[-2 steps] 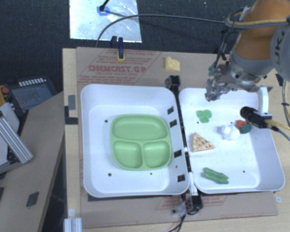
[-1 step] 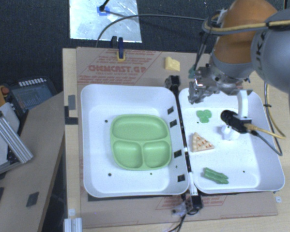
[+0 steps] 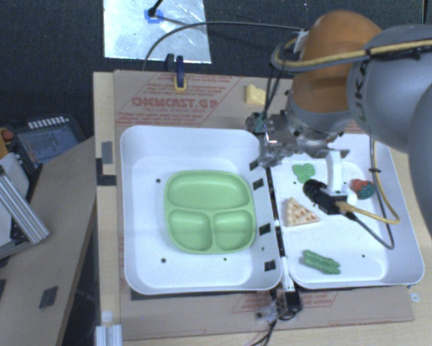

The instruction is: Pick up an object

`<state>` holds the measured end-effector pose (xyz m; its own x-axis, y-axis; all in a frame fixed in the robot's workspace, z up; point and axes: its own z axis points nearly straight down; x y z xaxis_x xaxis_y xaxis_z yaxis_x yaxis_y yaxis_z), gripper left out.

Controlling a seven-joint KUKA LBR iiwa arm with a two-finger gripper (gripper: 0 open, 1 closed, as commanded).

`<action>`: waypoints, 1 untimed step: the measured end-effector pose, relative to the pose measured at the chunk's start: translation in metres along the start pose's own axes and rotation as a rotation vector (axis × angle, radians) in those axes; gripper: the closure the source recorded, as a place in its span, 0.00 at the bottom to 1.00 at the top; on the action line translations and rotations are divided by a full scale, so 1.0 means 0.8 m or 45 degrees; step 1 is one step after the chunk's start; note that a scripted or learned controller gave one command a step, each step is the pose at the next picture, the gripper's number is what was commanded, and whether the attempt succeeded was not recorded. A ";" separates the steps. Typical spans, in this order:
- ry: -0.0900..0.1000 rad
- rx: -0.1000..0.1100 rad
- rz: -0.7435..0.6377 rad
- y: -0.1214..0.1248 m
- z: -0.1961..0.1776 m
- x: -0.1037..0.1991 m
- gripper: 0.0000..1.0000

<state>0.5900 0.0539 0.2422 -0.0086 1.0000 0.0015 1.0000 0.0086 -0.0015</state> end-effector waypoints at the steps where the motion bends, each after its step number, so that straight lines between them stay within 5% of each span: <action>1: 0.001 0.000 -0.001 -0.018 0.022 0.067 1.00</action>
<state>0.5752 0.1074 0.2248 -0.0096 1.0000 0.0021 1.0000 0.0096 -0.0013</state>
